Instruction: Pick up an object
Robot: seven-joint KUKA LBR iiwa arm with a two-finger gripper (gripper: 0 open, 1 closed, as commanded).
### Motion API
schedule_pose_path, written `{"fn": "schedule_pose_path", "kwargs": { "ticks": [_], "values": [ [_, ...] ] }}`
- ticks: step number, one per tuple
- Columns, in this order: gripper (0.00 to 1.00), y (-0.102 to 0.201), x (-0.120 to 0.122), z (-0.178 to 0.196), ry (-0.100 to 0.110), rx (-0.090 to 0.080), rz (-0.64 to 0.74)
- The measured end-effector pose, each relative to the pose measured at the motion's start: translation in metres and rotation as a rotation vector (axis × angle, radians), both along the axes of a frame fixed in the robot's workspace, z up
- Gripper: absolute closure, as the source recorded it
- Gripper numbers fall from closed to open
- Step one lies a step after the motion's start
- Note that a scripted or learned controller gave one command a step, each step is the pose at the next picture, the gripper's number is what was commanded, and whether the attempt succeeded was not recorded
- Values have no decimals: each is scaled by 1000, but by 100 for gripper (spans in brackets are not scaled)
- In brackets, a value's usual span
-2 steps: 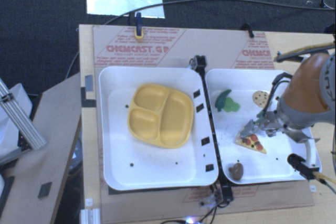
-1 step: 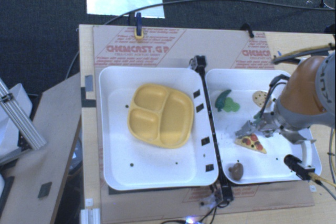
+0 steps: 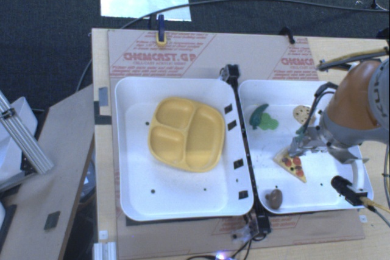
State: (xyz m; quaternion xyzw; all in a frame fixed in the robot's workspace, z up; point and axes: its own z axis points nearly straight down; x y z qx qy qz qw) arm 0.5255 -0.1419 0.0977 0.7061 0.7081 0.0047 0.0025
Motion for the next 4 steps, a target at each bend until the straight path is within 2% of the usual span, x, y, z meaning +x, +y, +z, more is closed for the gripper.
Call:
{"fn": "schedule_pose_path", "kwargs": {
  "ticks": [1,3,4],
  "values": [
    [100,5,3,42,8,-4,3],
    [100,4,16,130,7,-4,3],
    [100,57,19,119,11,-1,7]
  ]
}}
